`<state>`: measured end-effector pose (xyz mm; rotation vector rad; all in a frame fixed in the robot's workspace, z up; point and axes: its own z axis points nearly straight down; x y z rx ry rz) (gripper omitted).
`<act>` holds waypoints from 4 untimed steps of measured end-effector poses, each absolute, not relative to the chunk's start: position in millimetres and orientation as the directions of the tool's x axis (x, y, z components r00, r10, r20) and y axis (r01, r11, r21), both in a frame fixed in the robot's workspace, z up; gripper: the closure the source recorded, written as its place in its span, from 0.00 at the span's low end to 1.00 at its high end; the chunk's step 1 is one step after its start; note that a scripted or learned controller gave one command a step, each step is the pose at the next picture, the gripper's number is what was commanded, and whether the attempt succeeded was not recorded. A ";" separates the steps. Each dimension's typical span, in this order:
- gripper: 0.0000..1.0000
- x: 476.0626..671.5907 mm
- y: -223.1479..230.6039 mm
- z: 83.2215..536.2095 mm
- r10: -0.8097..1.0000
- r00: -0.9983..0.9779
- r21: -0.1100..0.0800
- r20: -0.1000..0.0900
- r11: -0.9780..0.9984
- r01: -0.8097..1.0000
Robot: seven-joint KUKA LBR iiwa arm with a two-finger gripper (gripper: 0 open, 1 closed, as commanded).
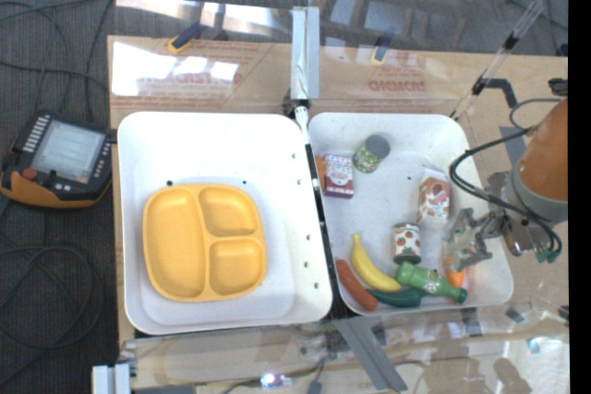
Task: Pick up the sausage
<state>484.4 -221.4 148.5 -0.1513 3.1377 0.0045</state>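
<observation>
On the counter [185,74], the right bin [406,129] holds the sausage [355,285], lying diagonally, well left of the end effector [464,240], grip state unclear.

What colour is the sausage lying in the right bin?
Reddish-orange. The sausage shows in the camera view, beside the banana near the bin's front-left corner.

Banana [367,265] and bin wall [334,286] crowd the sausage [355,284].
</observation>
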 end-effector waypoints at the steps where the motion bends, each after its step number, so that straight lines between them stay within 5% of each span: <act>1: 1.00 489.6 -221.6 146.3 -0.467 -0.884 0.003 -0.003 0.884 -0.467; 2: 1.00 492.1 -221.3 150.1 -0.758 -0.652 0.003 -0.005 0.652 -0.758; 3: 1.00 491.6 -221.3 157.2 -0.976 -0.220 0.000 -0.007 0.220 -0.976; 4: 1.00 484.5 -221.0 155.9 -0.949 0.315 -0.002 -0.008 -0.315 -0.949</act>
